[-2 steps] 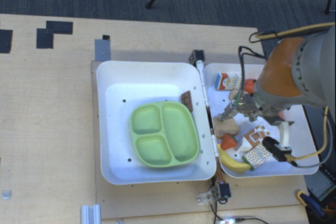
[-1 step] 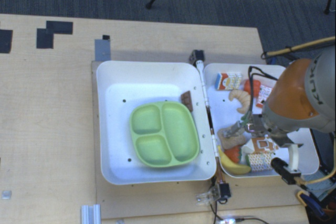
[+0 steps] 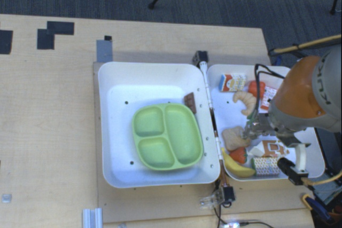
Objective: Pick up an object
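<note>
Wooden worktop (image 3: 48, 115) seen from above at a slant, with two shallow white bins side by side toward its right edge.

Left bin (image 3: 115, 115): held a green divided plate (image 3: 166, 136), three compartments, lying flat toward the bin's near right corner. Small brown piece (image 3: 189, 100) against the bin's right wall, just beyond the plate's far edge.

Right bin (image 3: 216, 91): crowded with small things.
- Red-and-white carton (image 3: 231, 83) near the far left corner.
- Tan curved toy (image 3: 247, 100) just nearer than the carton, red piece (image 3: 257, 88) beside it.
- Beige lump (image 3: 232, 138) mid-bin, by the left wall.
- Red round item (image 3: 239, 155) touching the banana (image 3: 238, 168), which lay along the near left corner.
- Patterned packet (image 3: 265, 166) by the near wall, right of the banana.
- White-and-orange box (image 3: 273, 148) just beyond the packet.

Arm (image 3: 302, 96) reached in from the worktop's right edge, orange band above the wrist, covering much of the right bin's right half. Hand (image 3: 250, 131) low over the middle of the right bin, just right of the beige lump and beyond the red round item. Could not tell whether fingers stood apart or together; nothing seen between them.

Black clip (image 3: 201, 56) at the far end of the seam between the bins. Dark carpet beyond the worktop's far edge.
</note>
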{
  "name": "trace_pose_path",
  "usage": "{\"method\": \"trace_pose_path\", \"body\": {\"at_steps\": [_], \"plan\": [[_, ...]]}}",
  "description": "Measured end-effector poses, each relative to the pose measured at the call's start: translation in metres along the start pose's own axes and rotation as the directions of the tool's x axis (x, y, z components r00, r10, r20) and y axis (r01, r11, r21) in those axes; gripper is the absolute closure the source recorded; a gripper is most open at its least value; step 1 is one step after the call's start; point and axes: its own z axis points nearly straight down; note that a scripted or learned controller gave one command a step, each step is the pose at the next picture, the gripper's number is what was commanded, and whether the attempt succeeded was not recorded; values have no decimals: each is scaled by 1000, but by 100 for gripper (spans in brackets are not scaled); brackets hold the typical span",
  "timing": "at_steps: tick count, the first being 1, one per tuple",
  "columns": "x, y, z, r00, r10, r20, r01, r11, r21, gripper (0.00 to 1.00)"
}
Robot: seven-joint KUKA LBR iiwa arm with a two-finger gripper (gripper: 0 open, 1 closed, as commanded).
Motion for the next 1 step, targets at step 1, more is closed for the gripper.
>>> {"method": "trace_pose_path", "body": {"at_steps": [1], "plan": [[0,-1,1,1000,-1,-1,1,1000,3,0]]}}
